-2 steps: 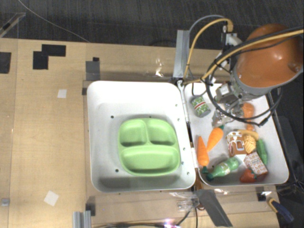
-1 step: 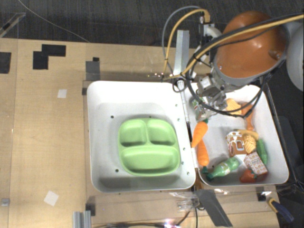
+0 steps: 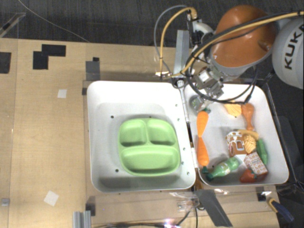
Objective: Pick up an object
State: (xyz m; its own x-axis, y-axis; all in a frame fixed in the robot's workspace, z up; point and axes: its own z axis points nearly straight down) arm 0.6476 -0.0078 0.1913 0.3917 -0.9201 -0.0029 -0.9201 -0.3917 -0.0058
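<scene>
The right bin [image 3: 273, 122] holds several toy foods. An orange carrot [image 3: 202, 122] lies along its left wall with a second orange piece [image 3: 203, 152] below it. A green bottle [image 3: 223, 167] lies at the bin's front. Toward the back there is a yellow chip [image 3: 232, 109] beside a drumstick [image 3: 247, 116]. A brown-and-white pack [image 3: 237, 143], a green pod [image 3: 261, 151], a small carton [image 3: 255, 163] and a red piece [image 3: 247, 176] cluster at the right. My gripper [image 3: 208, 88] hangs over the bin's back left corner, just above the carrot's top end, with nothing seen in it.
The left bin [image 3: 102, 108] holds a green divided plate [image 3: 148, 145]. The divider wall between the bins [image 3: 186, 127] runs just left of the carrot. Cables and the orange wrist [image 3: 240, 34] crowd the space above the right bin's back edge.
</scene>
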